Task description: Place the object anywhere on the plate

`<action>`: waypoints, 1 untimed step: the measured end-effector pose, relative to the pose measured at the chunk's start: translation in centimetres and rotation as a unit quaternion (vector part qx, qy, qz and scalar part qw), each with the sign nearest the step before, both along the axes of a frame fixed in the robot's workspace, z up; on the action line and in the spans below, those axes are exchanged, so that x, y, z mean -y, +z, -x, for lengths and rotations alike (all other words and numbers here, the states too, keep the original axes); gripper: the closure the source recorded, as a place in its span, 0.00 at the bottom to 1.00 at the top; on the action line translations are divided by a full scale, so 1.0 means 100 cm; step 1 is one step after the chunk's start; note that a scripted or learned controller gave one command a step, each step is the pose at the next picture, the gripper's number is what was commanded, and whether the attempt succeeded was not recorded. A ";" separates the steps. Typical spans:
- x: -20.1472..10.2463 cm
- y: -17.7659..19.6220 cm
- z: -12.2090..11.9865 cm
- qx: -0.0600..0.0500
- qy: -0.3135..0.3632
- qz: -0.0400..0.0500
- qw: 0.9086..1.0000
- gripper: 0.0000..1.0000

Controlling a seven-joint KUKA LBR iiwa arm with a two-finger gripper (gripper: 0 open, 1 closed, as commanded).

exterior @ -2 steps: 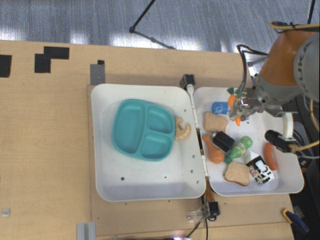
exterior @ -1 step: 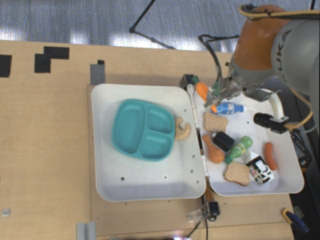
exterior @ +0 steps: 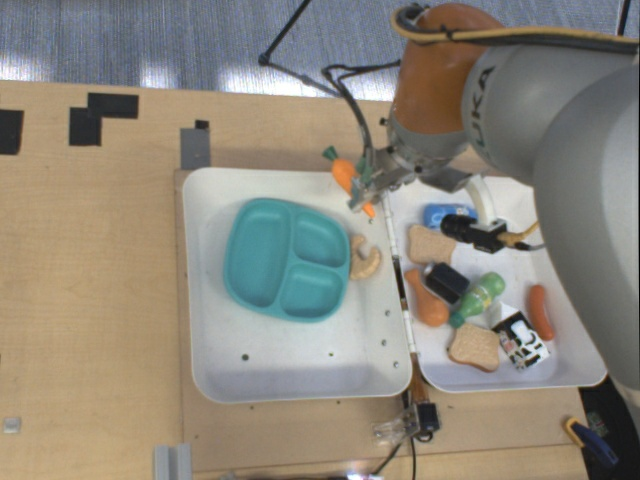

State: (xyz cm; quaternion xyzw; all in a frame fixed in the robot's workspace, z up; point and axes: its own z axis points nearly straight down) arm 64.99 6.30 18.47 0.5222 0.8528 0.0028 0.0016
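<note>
A teal plate [exterior: 285, 258] with three compartments lies in the left bin [exterior: 300, 368]. My gripper [exterior: 362, 190] hangs over that bin's back right corner, just beyond the plate's far right edge. An orange toy carrot [exterior: 345, 175] with a green top sits between its fingers. The green end points to the back left, and the orange tip pokes out below the fingers. The carrot is off the bin floor and not over the plate.
A tan curved piece [exterior: 366, 261] lies against the plate's right rim. The right bin [exterior: 570, 373] holds bread slices [exterior: 430, 243], a blue item [exterior: 446, 214], a green bottle [exterior: 478, 298], a red sausage [exterior: 541, 311], black pieces and a black-and-white cube [exterior: 522, 340]. The arm covers that bin's back.
</note>
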 end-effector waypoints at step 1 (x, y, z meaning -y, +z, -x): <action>0.004 0.001 -0.001 0.001 -0.002 0.001 1.000 0.00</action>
